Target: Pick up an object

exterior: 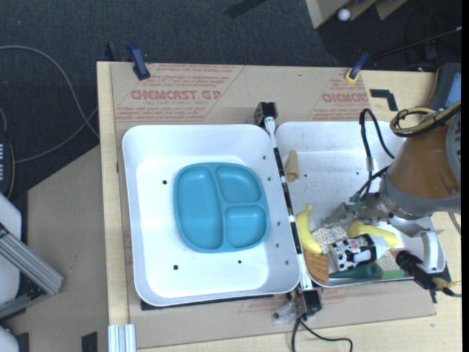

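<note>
My gripper [352, 211] reaches down into the right bin [322, 141], just above a pile of objects at the bin's front. The pile holds a yellow banana [305, 230] by the left wall, a second yellow piece [375, 233] under the wrist, a black-and-white object [352, 254], a green item [368, 271] and a tan round piece [316, 267]. A small brown cylinder [290, 166] lies apart near the bin's left wall. The arm's wrist covers part of the pile.
The left bin [146, 160] holds a blue divided plate [220, 205]. A black divider strip [282, 189] runs between the bins. Black cables [370, 141] hang over the back of the right bin. Cardboard [176, 90] covers the bench behind the bins.
</note>
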